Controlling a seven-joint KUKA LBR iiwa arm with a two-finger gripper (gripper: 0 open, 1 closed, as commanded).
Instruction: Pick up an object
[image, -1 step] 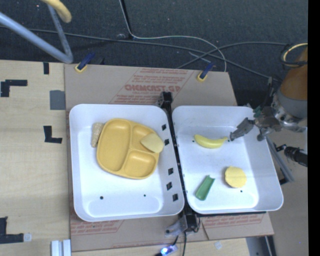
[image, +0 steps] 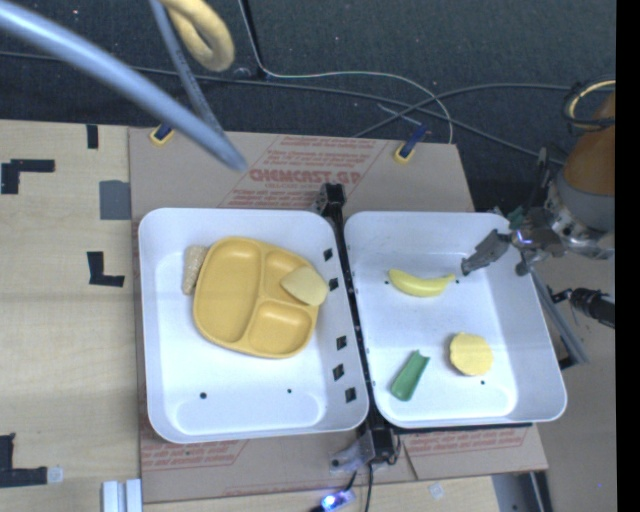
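The banana (image: 420, 284) lies in the right bin (image: 530, 395), near its far side. The hand (image: 500, 252) hangs just right of it, fingers apart, holding nothing. The curved banana could roll or slide away on the smooth white floor. A yellow tray (image: 240, 300) sits in the left bin (image: 160, 330) on the wooden bench (image: 60, 330).

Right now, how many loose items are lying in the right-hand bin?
3. A banana lies near the bin's far side, by the gripper; a green piece sits near the front; a round yellow piece lies just right of it. Nothing looks hidden.
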